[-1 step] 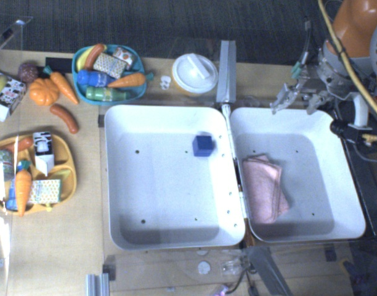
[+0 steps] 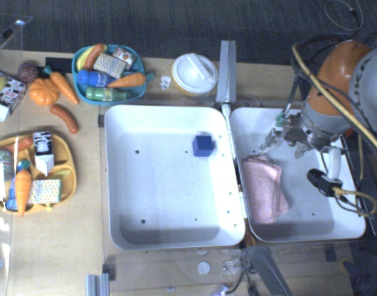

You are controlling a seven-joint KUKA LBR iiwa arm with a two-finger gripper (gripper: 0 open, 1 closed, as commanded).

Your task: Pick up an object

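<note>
Pink folded cloth (image 2: 263, 187), soft and slightly rumpled, is the likeliest thing to pick: it lies in the right shallow white bin (image 2: 348, 227), along its left wall and running from mid-bin toward the near edge. A small blue cube (image 2: 203, 145) sits alone in the left shallow white bin (image 2: 127, 227), toward its far right part, well apart from the cloth.

From the overhead camera view, the grey arm with its orange band reaches in from the right, and the two-finger gripper (image 2: 286, 135) hangs over the far part of the right bin, just beyond the cloth's far end. Its metal parts blur against the white floor, so I cannot tell how far the fingers are spread; nothing can be seen between them.

Outside the bins, a blue bowl of toy food (image 2: 109, 74) and a white round lid (image 2: 195, 73) stand on the far side of the bench, and a yellow tray of toy food (image 2: 33, 172) lies at the left.

To do the grasp well, I judge the gripper should shift toward the near side until it is over the cloth's thickest fold, descend straight with fingers spread across the narrow width, and close only once low enough to pinch several layers. Staying clear of the bin's left wall matters, since the cloth lies right against it.
</note>
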